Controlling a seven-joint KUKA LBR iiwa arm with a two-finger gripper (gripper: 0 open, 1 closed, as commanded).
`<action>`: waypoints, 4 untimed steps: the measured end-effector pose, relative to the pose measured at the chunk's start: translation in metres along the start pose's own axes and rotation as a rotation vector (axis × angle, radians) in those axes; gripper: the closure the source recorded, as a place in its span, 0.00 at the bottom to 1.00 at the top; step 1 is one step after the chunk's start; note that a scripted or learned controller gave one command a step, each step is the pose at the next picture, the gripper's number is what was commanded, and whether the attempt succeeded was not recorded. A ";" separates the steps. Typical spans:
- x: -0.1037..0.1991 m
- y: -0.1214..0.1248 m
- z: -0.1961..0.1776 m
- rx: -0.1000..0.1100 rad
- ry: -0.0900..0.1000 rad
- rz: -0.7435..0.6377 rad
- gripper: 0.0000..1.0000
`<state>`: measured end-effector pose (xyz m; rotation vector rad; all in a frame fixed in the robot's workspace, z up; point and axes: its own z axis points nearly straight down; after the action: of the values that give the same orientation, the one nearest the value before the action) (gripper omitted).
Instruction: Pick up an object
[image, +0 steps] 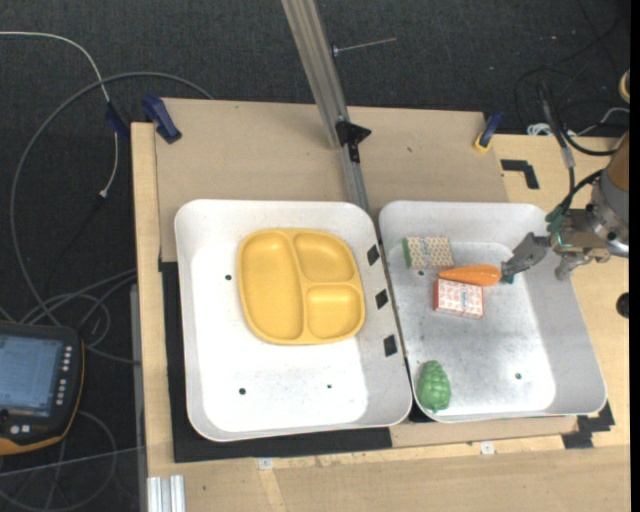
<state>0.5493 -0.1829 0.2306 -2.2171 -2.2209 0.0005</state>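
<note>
claw (520, 262) grip unclear, beside tapered orange carrot (470, 275) above flat patterned box (459, 298).

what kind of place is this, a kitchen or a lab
Most likely a robotics lab: a gripper reaches over two white bins, loose cables lie on dark carpet, and a control pendant sits nearby.

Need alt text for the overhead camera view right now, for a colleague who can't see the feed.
The gripper reaches in from the right over the right bin, its tip beside an orange carrot that lies between two small patterned boxes. A green object sits near that bin's front-left corner. The left bin holds a yellow divided tray.
</note>
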 end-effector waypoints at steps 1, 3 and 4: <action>0.000 0.000 0.000 -0.001 0.000 0.000 0.00; -0.005 -0.007 0.103 0.005 0.002 0.002 0.00; -0.004 -0.008 0.141 0.004 0.001 0.001 0.00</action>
<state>0.5410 -0.1866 0.0901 -2.2159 -2.2170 0.0037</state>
